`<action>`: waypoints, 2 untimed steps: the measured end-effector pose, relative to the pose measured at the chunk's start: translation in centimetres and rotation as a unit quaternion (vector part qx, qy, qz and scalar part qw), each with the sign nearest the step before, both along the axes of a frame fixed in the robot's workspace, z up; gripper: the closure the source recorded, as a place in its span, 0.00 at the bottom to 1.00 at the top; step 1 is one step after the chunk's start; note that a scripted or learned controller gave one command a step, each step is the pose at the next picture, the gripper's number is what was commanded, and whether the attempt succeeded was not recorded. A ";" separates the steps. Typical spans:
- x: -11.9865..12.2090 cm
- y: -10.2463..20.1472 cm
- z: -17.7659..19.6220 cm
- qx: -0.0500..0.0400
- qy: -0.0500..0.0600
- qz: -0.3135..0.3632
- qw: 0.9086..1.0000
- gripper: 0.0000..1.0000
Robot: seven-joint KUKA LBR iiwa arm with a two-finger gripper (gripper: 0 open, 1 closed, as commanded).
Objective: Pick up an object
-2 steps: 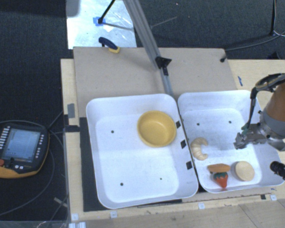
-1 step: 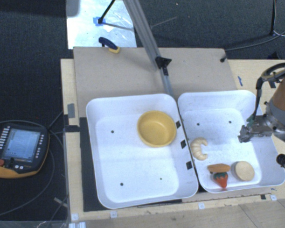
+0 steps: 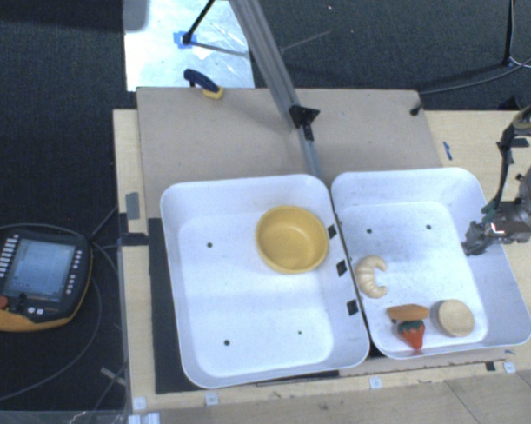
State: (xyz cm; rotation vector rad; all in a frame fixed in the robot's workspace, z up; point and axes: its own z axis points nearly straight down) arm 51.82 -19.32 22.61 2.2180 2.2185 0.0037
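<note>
In the right bin (image 3: 395,198) lie a pale croissant (image 3: 371,275), a round tan bun (image 3: 454,317), an orange-brown piece (image 3: 408,312) and a red strawberry-like toy (image 3: 413,333). A yellow bowl (image 3: 292,238) sits upright in the left bin (image 3: 199,287), near its right wall. My gripper (image 3: 477,239) hangs at the right bin's right rim, well to the right of the croissant and above the bun. Nothing shows between its fingers.
A control pendant (image 3: 37,277) lies on the dark floor to the left, with cables. A metal pole (image 3: 278,72) slants across the cardboard bench behind the bins. A blue and yellow clamp (image 3: 202,82) sits at the bench's back edge.
</note>
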 end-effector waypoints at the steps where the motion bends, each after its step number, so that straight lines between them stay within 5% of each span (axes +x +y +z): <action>1: 0.1 0.0 3.1 0.000 0.001 0.000 1.000 1.00; 2: 0.3 6.1 2.2 0.001 0.002 0.002 1.000 1.00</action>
